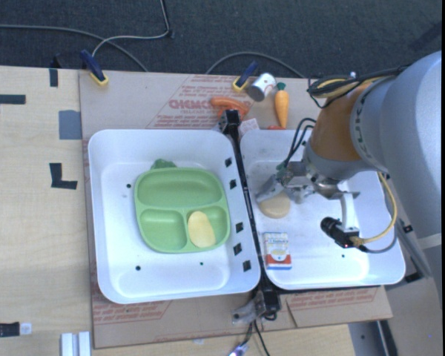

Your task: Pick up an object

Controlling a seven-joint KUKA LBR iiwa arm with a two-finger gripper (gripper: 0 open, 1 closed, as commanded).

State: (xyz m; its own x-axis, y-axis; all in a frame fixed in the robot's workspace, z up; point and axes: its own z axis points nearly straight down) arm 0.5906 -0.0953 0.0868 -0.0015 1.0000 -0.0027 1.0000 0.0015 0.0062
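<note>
The claw (276, 191) is seen low in the right bin (371, 273), its fingers spread open over a tan round piece (275, 208). The arm (371, 124) is bent in from the right. A small carton (277, 249) lies just below.

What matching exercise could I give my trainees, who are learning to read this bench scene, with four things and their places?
Things:
1. pale yellow oval piece
2. small white carton with a red label
3. orange toy carrot
4. round tan disc

Places:
A. on the cardboard behind the bins
B. right bin, near its front left corner
C. in a compartment of the green divided plate
D. right bin, right by the gripper

Pairs: 1-C, 2-B, 3-A, 4-D
</note>
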